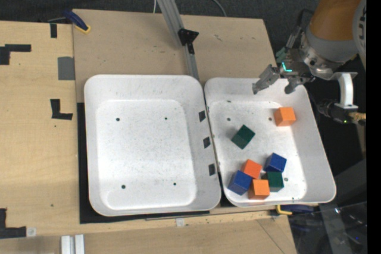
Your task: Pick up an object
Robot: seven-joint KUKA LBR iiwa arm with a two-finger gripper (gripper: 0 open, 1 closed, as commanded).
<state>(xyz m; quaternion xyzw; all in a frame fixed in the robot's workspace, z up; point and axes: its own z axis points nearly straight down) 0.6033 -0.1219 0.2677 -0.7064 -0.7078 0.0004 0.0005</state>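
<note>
The right bin [309, 146] holds several small blocks. An orange block [284, 116] lies near its far right side and a dark green one [243, 136] sits mid-bin. Toward the front is a cluster: a blue block [276, 162], an orange block [252, 168], a green block [275, 179], another blue block [240, 182] and another orange block [259, 188]. My gripper [277, 82] hovers over the bin's far right corner, above and behind the lone orange block. Its two fingers are spread apart with nothing between them.
The left bin [95, 92] lies beside the right one. A slanted metal pole [169, 6] rises behind the bins, with a clamp at its foot. A blue and yellow clip [77, 19] lies on the far left of the bench.
</note>
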